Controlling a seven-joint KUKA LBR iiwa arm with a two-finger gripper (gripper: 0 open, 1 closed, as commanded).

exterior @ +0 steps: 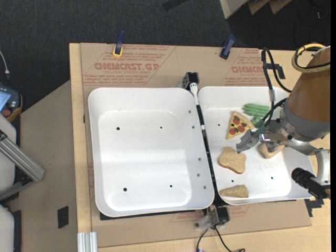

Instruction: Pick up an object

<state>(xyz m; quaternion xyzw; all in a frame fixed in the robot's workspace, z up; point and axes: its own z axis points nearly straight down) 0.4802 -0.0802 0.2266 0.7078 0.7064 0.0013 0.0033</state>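
Observation:
The right bin (278,185) holds several toy foods. A pizza slice (237,125) lies near its middle, with a green leafy piece (256,109) behind it. A tan bread slice (232,160) sits in front, and a smaller tan piece (234,191) rests by the near wall. My gripper (255,140) hovers low over the bin, just right of the pizza slice and above the bread slice. It is open with nothing between its fingers. A tan object (270,151) peeks out from under the wrist, partly hidden.
The left bin (105,140) sits beside the right one, separated by a black divider strip (202,135). Both bins rest on a cardboard sheet (157,62) held by clamps at the back. The arm's orange band (315,88) overhangs the right bin's far right side.

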